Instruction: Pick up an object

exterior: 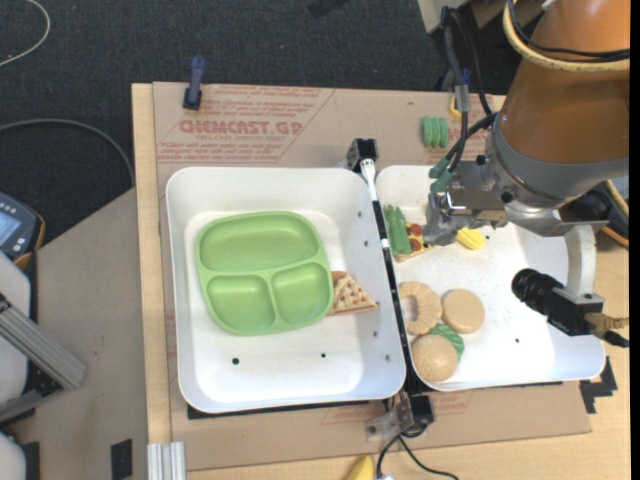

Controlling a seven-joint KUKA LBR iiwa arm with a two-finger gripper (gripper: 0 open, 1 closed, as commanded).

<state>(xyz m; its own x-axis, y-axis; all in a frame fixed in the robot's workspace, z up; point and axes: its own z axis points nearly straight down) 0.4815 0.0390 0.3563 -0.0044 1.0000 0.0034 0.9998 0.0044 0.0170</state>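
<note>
Camera view: gripper (447, 230) low over right bin (560, 353), upper left corner, beside green toy (398, 230) and yellow piece (471, 238); jaws' state could not be told. Round biscuits (442, 311) lay nearer. Green divided plate (264, 271), waffle wedge (351, 294) sat in left bin (190, 298).

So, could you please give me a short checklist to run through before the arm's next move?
1. End effector sits over the right bin: ok.
2. Something held by it: cannot tell.
3. Targets nearby, a yellow piece and a green and red item: ok.
4. Round cookies lie apart from the end effector: ok.
5. Green divided plate and waffle wedge lie in the left bin, out of the way: ok.
</note>
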